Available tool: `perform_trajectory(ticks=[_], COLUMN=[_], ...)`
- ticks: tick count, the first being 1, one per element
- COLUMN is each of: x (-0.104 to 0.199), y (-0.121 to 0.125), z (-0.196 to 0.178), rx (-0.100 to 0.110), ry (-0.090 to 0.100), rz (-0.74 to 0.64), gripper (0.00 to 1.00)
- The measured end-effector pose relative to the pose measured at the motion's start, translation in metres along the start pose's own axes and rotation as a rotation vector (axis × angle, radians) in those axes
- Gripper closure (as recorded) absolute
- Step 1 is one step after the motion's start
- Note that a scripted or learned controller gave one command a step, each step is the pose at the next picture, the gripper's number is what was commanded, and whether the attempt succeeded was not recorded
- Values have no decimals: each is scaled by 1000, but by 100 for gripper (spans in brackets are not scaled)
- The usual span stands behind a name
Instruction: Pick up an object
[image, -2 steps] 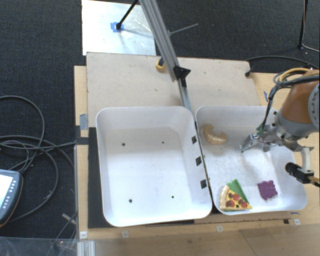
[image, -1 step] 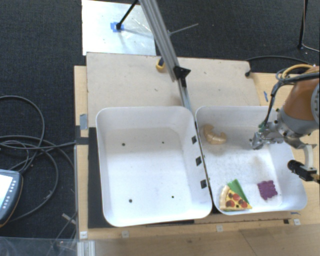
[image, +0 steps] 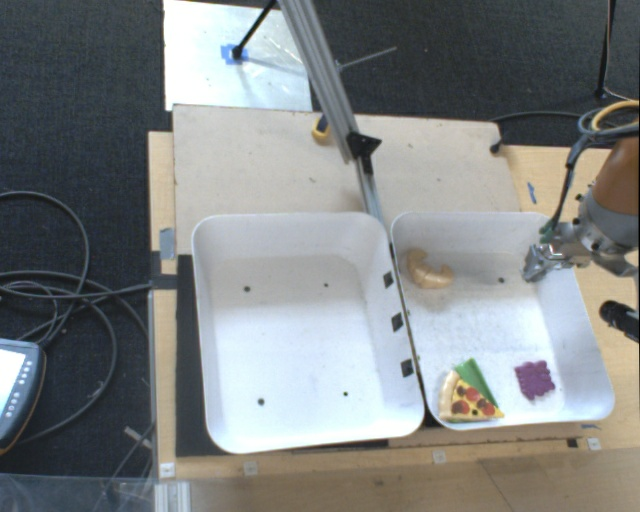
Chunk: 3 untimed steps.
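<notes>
1. Right now the hand (image: 537, 263) hangs at the far right rim of the right bin (image: 575, 300), low over the wall; whether it is released or clenched I cannot tell, and nothing shows between its tips.
2. Three candidates lie in that bin: a tan croissant-shaped piece (image: 428, 270) well off to the hand's left at about the same depth, a purple grape cluster (image: 535, 380) nearer the camera and almost straight below the hand in the view, and a pizza slice toy (image: 467, 393) beside the cluster, further left, close to the near wall.
3. To do the step well, I judge the grape cluster the handiest pick: it sits apart from the walls, so the hand can come straight down around it.
4. The pizza slice lies flat and close to the near rim, so it looks likely to slip away or leave the hand fouling the wall.
5. The croissant piece has open floor on every side but the divider side.
6. The left bin (image: 300, 330) offers wide bare floor, while the slanted pole (image: 335, 90) crosses above the divider on the desk (image: 250, 160), so any travel leftward should stay low and short.
</notes>
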<state>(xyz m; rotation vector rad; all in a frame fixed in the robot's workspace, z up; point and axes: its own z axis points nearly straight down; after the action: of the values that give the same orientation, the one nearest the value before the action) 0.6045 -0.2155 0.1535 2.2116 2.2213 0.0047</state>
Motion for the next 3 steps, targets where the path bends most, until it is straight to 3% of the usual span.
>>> perform_trajectory(ticks=[2, 3], x=[0, 51], y=[-4, -11], z=[-96, -85], rx=[0, 8], ry=[0, 4], rz=[-2, -5], gripper=[100, 100])
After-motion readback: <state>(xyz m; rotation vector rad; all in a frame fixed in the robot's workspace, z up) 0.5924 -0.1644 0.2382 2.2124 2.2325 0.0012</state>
